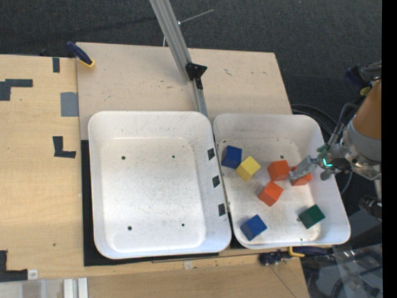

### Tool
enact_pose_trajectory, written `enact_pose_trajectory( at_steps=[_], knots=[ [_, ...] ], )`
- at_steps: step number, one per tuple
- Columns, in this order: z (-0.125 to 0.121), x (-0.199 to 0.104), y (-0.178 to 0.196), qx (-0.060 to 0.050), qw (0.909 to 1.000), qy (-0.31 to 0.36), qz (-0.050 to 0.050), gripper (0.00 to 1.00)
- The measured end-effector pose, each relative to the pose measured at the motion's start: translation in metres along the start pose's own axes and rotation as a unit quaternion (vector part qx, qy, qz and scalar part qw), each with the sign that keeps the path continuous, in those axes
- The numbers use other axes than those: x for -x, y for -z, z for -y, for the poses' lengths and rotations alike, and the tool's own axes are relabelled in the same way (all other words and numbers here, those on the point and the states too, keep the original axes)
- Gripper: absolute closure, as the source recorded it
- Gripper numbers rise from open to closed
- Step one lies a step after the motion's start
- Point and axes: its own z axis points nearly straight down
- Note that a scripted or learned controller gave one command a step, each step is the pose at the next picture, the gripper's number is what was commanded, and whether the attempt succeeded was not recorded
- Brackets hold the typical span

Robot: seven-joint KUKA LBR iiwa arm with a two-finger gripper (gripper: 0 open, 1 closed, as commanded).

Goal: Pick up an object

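Arm comes in from the right edge of the frame, gripper [302, 172] low over the right bin [260, 124], near its right wall, mid-height in the frame. Fingers look pinched around a small orange-red block [301, 179], with the block visible between and just under the tips. Can't tell if the block is lifted or resting on the bin floor.

Other blocks in the right bin, 6 of them:
- orange cube [278, 169], just left of the gripper, close to or touching the held block
- 2nd orange cube [270, 193], lower, centre of the bin
- yellow cube [248, 167], left of centre
- blue cube [231, 156], upper left of the bin, touching or just beside the yellow one
- 2nd blue cube [253, 226], near the bottom edge of the bin
- green cube [311, 216], lower right, below the gripper, apart from the rest

Left bin [149, 120] sits beside it in the centre-left of the frame. A metal pole [170, 27] slants down from the top centre to the gap between the 2 bins.
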Motion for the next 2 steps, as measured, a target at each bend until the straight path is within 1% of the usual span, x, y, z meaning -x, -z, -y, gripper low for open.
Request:
enact_pose_trajectory(
  at_steps=[1, 2],
  knots=[
    [-0.001, 0.0, 0.002, 0.002, 1.0, 0.001, 0.001, 0.0],
    [-0.004, 0.009, -0.05, -0.001, 1.0, 0.0, 0.001, 0.0]
  ],
)
